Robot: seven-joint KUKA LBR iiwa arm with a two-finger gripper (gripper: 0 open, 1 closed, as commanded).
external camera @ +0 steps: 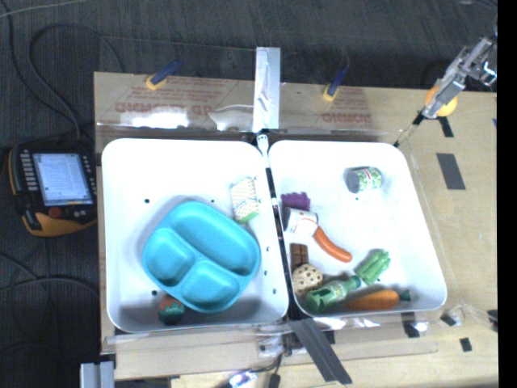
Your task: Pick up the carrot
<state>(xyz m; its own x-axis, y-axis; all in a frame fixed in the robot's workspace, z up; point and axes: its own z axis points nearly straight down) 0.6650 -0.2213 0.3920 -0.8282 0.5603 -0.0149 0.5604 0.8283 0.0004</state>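
The carrot (373,300) is orange with a small green top at its right end. It lies on its side along the front wall of the right bin (404,217), near the front right corner. A dark green vegetable (327,293) touches its left end, and a lighter green piece (371,265) sits just behind it. A second orange, tapered toy (333,245) with a white end lies near the bin's middle.
The right bin also holds a round cookie (307,277), a brown block (299,255), a purple item (296,201) and a small can (363,179) at the back. The left bin (121,184) holds a blue divided plate (202,253), a pale corn-like piece (244,199) and a small red and green item (170,307).
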